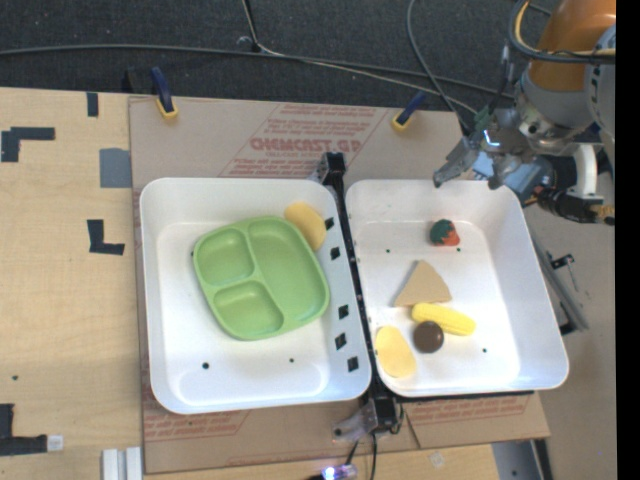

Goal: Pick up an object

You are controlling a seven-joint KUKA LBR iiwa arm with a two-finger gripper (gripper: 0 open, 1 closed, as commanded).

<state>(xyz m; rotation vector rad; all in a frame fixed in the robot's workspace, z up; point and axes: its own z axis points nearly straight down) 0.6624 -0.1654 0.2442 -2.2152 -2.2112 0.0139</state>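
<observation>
Overhead, the tabletop (60,298) bears two white bins side by side. Left bin (170,368): a green divided tray (262,278) with a yellow object (307,223) just beside its far right corner. Right bin (520,298): a small red-and-green object (444,232) near the far wall; a tan wedge (424,286) at centre; a yellow corn cob (446,318) just below it, touching a dark brown ball (428,337); a pale yellow oval piece (395,352) at the near left corner. The grey arm (570,48) with orange band hangs above the right bin's far right corner; its pincer (468,164) sits over the rim, apart from every object, and whether it is spread or closed cannot be told.
</observation>
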